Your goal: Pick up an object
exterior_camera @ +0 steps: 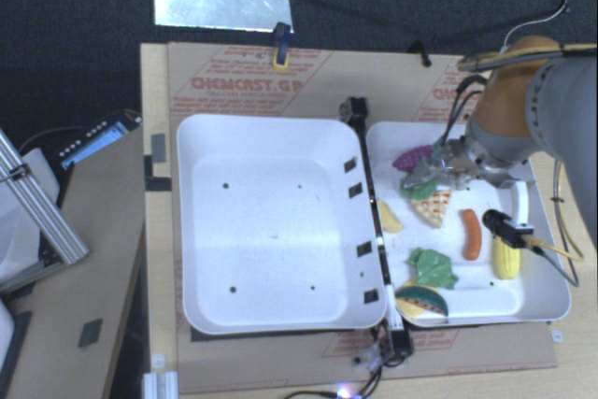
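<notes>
Here the arm [551, 98] is reaching in low over the right bin [542, 299], and its gripper [432, 171] is hanging among the toys packed at that bin's inner side. Whether the jaws are apart or together I cannot tell. A purple piece [411, 158] is lying just behind them, a green piece [418, 188] is sitting right under them, and a wedge [434, 206] is lying just in front. Probably one of these is the target, since the jaws are crowding that cluster. Further off toward the front are lying a sausage [471, 234], a corn cob [505, 257] and a green leaf [432, 267]. The left bin [201, 294] is sitting well to the side.
</notes>
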`<control>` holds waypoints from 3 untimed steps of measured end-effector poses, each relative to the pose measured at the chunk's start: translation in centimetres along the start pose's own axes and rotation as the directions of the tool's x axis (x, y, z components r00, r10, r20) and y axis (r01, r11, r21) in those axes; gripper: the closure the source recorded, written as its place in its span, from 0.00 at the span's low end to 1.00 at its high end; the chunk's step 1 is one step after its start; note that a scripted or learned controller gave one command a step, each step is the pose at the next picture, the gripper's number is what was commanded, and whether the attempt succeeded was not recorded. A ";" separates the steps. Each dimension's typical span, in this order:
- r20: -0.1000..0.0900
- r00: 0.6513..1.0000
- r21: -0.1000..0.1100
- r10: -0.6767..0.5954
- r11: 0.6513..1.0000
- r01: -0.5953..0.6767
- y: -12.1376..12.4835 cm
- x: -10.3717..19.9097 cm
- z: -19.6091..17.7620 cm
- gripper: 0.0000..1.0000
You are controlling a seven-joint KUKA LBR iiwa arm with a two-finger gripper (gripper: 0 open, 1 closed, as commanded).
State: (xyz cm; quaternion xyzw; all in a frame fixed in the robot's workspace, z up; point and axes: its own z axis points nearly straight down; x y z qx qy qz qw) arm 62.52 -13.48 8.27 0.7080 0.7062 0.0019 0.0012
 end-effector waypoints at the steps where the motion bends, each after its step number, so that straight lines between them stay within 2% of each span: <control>1: 0.001 1.000 -0.001 -0.012 1.000 0.012 3.8 5.6 -0.3 0.00; 2: 0.001 1.000 -0.003 -0.008 1.000 0.008 3.8 5.2 -1.5 1.00; 3: -0.001 1.000 -0.007 -0.013 1.000 0.013 4.6 11.8 -10.8 1.00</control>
